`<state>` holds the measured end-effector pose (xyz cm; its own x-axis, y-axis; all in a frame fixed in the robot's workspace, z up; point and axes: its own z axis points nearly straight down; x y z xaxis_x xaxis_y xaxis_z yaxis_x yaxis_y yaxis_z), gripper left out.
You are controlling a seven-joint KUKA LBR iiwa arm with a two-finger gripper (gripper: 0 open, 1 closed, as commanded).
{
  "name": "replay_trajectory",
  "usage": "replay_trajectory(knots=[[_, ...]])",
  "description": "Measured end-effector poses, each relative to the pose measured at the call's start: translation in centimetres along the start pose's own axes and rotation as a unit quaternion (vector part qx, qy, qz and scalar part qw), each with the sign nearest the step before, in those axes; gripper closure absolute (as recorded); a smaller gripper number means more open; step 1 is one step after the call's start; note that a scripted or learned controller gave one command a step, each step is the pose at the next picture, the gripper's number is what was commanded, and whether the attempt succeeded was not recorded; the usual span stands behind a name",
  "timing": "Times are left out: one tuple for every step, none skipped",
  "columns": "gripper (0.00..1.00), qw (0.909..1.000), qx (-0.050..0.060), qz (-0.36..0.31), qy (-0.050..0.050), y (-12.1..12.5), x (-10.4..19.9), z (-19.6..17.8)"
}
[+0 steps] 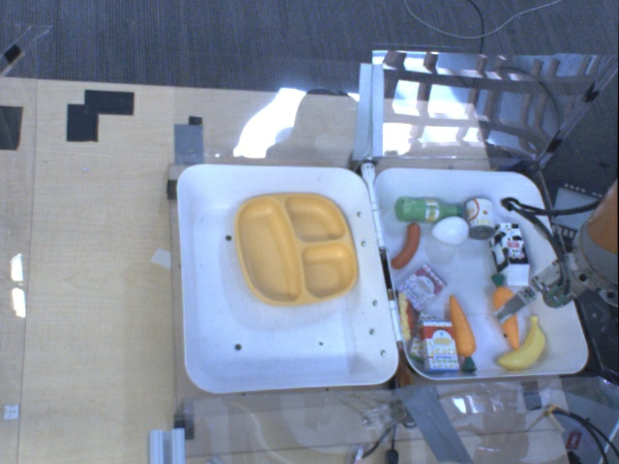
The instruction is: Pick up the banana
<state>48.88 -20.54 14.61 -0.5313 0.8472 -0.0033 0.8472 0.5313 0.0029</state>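
Fingers of the grey two-finger gripper [522, 301] look slightly parted and pinch nothing, poised just above the curved yellow plastic banana [523, 347], which lies near the front right corner of the right-hand shallow white bin [576, 356], beside a small orange carrot [461, 325]. Likely light, stiff and smooth-skinned, the toy fruit seems best grasped across its thicker middle, where a narrow pinch should slip least.

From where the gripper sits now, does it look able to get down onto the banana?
Probably yes. The gripper hovers just above the banana, which lies in the right bin's near right corner with its top uncovered. A carrot beside it and the bin wall leave little room.
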Motion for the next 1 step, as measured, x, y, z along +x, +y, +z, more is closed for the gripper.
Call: replay_trajectory(knots=[[0.00, 0.9999, -0.001, -0.014, -0.001, 0.00, -0.12, -5.11]])
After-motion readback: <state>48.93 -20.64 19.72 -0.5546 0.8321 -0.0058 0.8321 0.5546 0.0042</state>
